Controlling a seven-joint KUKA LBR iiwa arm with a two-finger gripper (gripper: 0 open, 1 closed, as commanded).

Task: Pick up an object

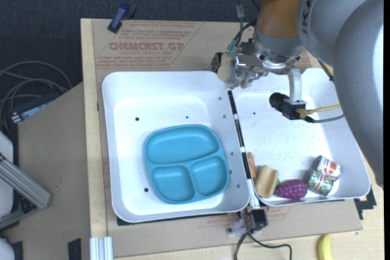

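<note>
My gripper (242, 75) hangs over the far left corner of the right bin (347, 149), close to the divider between the two bins. Nothing is visibly held in it. Along the right bin's front wall lie a tan cylinder (266, 180), a purple bunch of grapes (291, 189) and a small green, red and white can (322, 176). A thin orange stick (250, 163) lies by the divider beside the cylinder. All of these are well in front of the gripper.
The left bin (122, 100) holds a blue divided plate (186, 162). A blue object (121, 17) lies on the brown board behind the bins. A yellow thing (326, 247) sits at the bench's front right. Cables lie at the left.
</note>
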